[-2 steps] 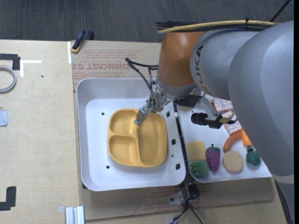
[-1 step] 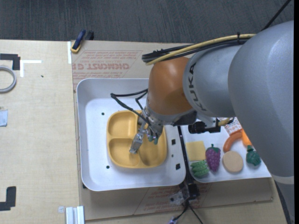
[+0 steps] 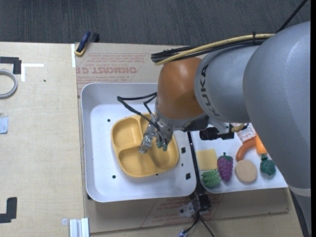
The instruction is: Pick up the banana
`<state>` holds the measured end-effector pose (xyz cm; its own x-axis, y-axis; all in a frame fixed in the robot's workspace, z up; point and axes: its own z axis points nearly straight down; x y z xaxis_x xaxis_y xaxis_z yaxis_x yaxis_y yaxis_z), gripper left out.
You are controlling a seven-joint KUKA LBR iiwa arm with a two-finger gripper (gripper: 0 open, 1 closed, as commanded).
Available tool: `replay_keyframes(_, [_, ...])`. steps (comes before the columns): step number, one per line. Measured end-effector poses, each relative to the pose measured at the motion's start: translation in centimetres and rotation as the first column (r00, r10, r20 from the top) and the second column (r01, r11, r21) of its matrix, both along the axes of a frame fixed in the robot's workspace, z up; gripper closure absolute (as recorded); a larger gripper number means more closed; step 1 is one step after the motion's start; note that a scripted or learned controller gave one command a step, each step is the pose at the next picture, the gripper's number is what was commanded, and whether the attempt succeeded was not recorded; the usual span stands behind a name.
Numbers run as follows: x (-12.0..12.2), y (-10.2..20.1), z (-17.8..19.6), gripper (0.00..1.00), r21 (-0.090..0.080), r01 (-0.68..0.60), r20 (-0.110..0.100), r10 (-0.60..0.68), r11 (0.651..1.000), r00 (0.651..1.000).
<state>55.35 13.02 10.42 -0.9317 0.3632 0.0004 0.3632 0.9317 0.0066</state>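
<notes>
Camera view looks down on the gripper [image 3: 152,143] hanging low over a yellow divided plate [image 3: 132,154] in the left white bin [image 3: 98,147], its two fingers [image 3: 146,144] parted a little with nothing between them. No banana can be made out around the fingers, though the grey arm [image 3: 256,83] with its orange band [image 3: 180,90] hides much of the right bin [image 3: 276,182]. Well to the right of the fingers lie toy foods: a yellow cheese square [image 3: 207,158], purple grapes [image 3: 225,166], a green vegetable [image 3: 211,178], a round tan biscuit [image 3: 246,172], an orange carrot [image 3: 245,149] and a dark green broccoli piece [image 3: 267,167].
</notes>
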Motion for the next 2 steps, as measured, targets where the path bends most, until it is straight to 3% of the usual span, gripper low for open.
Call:
replay_keyframes(1, [0.0, -1.4, 17.5, 1.0, -0.006, 0.018, 0.002, -0.018, 1.0, 1.0])
replay_keyframes(2, [5.8, -5.7, 27.8, 1.0, -0.007, -0.1, 0.002, 0.1, 0.995, 0.995])
